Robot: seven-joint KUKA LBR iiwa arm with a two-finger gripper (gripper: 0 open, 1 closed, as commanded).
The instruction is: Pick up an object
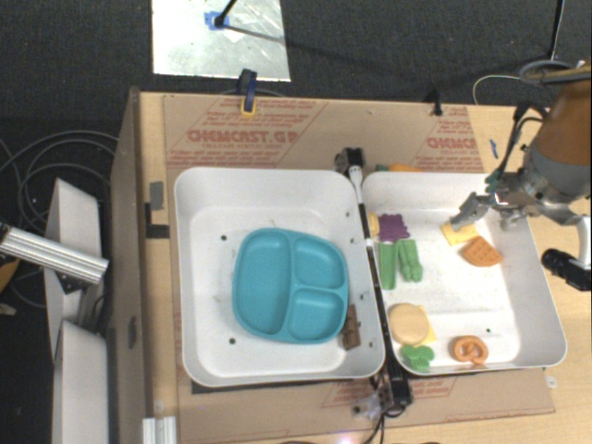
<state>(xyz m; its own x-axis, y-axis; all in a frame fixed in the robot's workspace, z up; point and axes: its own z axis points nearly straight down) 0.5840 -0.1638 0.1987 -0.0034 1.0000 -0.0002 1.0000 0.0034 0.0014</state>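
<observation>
My gripper (487, 216) hangs over the upper right part of the right bin (529, 294), open, with nothing between its fingers. One fingertip (462, 215) sits just above a yellow cheese wedge (456, 234). An orange slice-shaped piece (481, 252) lies right below the gripper. Further left lie purple grapes (393, 227) and two green pods (399, 262). Near the front edge rest a tan bun (408, 322), a green broccoli piece (417, 357) and an orange pretzel (469, 349).
The left bin (199, 248) holds a blue divided plate (290, 285). A brown piece (351, 327) lies by the ridge between the bins. The grey arm with its orange band (564, 137) comes in at the upper right. Cables trail at the left.
</observation>
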